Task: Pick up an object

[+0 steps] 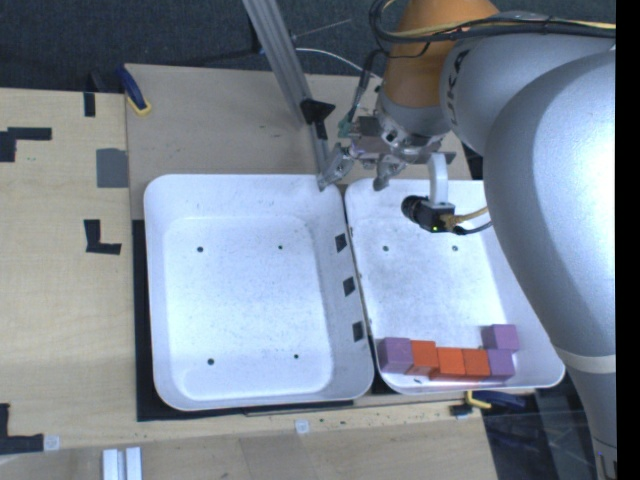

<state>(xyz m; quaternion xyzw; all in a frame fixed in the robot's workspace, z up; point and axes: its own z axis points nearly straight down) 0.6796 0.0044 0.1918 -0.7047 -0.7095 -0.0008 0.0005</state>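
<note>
Hovering: gripper [360,171] over the far end of the rim shared by both bins | fingers spread apart, holding nothing | blocks [450,355]: purple and orange, clustered in a row at the near edge of the right bin [420,288] | left bin [240,288] beside it on the table [60,298]

Evenly lit from above, moderately bright | soft shadows only, under bin rims | mild glare on grey arm casing [560,168] at right | slightly soft focus, grainy throughout
</note>
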